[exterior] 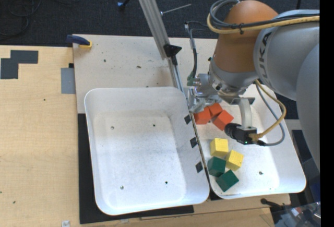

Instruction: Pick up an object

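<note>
Hovering just above the orange blocks (pixel 213 115), the tool (pixel 201 96) hides its opening; I cannot tell.

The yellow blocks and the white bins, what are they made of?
The yellow blocks look like painted wood or plastic: flat matte faces, sharp corners; I can't tell which. The white bins look like thin moulded plastic: smooth rounded rims and a slight sheen.

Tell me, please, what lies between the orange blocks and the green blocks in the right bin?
In the camera view, two yellow blocks lie between the orange blocks above and the green blocks below, in the right bin.
</note>
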### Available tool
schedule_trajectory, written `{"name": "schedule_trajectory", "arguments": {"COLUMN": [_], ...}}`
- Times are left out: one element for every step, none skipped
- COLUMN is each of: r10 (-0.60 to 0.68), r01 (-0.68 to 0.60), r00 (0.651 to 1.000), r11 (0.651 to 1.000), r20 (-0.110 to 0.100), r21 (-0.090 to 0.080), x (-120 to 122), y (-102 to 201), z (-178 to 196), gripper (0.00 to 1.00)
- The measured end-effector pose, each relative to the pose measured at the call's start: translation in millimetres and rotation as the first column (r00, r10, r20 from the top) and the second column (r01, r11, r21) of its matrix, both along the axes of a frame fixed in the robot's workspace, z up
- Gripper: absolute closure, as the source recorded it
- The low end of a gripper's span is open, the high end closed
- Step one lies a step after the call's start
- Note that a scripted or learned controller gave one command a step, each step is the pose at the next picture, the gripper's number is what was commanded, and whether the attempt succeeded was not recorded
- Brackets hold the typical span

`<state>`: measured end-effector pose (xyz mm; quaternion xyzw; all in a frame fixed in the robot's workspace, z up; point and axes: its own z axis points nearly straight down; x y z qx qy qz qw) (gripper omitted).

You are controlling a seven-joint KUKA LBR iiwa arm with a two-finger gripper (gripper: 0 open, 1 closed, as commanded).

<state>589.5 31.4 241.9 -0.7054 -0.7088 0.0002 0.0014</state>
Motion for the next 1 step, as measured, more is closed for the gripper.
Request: {"name": "schedule_trajectory", "arguments": {"r10": [-0.001], "r01": [0.001], "r00": [1.000], "r11": [1.000], "r20": [0.000], "r21": [-0.001], "x": [13.1], "y": [53.8], "z": [-18.3], "gripper": [1.00]}}
